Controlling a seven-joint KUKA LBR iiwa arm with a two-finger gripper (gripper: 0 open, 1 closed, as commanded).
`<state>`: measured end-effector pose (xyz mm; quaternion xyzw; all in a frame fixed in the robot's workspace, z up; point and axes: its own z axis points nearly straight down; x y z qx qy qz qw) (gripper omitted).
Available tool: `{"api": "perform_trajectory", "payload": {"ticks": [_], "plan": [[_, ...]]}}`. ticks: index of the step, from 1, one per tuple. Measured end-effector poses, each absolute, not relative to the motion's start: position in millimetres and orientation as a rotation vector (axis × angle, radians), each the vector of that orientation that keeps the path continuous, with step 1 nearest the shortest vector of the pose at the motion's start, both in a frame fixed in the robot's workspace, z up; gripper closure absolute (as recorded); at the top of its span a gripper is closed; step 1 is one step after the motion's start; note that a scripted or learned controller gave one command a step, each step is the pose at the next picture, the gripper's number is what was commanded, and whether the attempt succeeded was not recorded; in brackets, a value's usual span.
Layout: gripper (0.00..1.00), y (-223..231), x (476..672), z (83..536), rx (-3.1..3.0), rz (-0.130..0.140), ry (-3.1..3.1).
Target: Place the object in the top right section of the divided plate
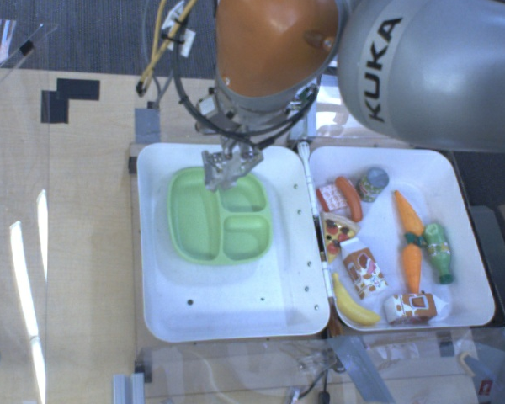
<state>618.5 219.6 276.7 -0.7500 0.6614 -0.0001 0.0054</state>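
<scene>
Arm: grey KUKA arm with an orange band reaches in from the right and hangs over the rear of the left bin.
Jaws: the gripper points down over the top right section of the divided plate; from where I stand I cannot tell whether the jaws are wide, narrow, or closed on anything, as the metal parts blur together.
Divided plate: light green, three sections, lying flat in the upper middle of the left bin; one tall section on the left, two smaller ones on the right.
Task object: cannot be singled out; nothing is visibly between the jaws, and all loose items sit in the right bin.
Right bin, rear: a red sausage beside a small red packet, and a round tin just right of them.
Right bin, centre: a pizza slice toy near the divider, a small printed carton below it.
Right bin, right side: two orange carrots end to end, a green bottle just beside them.
Right bin, front: a yellow banana along the left corner, a white and brown carton near it.
Table: pale wood surface with a black marker shape at the far left.
Cabling: yellow and black cables run along the wrist.
</scene>
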Motion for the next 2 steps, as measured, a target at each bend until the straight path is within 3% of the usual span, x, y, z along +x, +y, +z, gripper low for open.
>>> {"api": "perform_trajectory", "payload": {"ticks": [1, 2], "plan": [[1.00, 236.7, 615.8, 97.5, -2.395, -0.002, 2.016], [1.00, 228.3, 659.2, 197.2, -2.484, -0.002, 1.905]]}}
